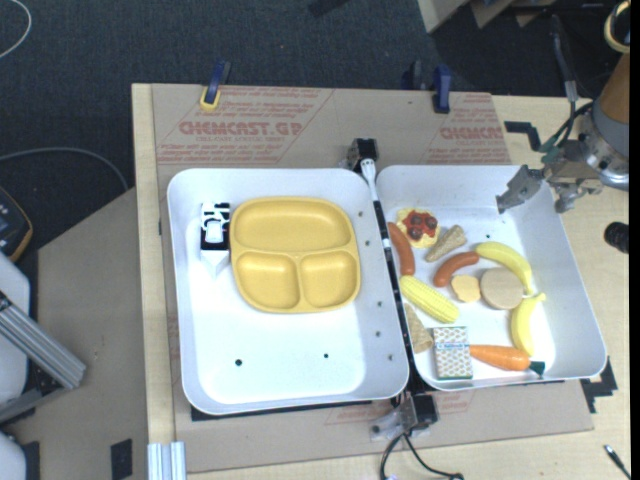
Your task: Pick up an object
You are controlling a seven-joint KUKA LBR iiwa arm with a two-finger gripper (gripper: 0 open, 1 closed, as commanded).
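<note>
Nothing lifted yet, judging by how things lie. Jaws [540,186] hanging over the far right corner of the right bin [590,313], spread apart, with nothing between them. Every piece of toy food lying loose on the bin floor, below and to the left of the jaws as seen from above.

Nearest the jaws: a curved banana [503,259] and a pale wedge [446,241], both a short way down and left. Further left, a red cluster [421,223] and a thin sausage [403,249] along the bin's inner wall. Lower down, a second sausage [456,266], a corn cob [428,297], a round tan disc [502,288] touching a smaller orange-tan piece [465,288], a second banana [526,324], a carrot [498,356] and a small printed box [452,353] near the front edge, farthest from the jaws. No way to tell which one counts as the target; any would serve.

Left to do, by estimate: descent, closing on one item, lifting clear. All of it, in short.

Hard to make out: arm cut off at the right edge, only wrist and cabling visible. Height of the jaws above the bin floor unclear from this slant. Red cluster too small to identify. Far to the left of the jaws, a yellow divided tray [296,251] in the left bin [290,378], with a small black-and-white thing [213,228] beside it, unreadable.
</note>
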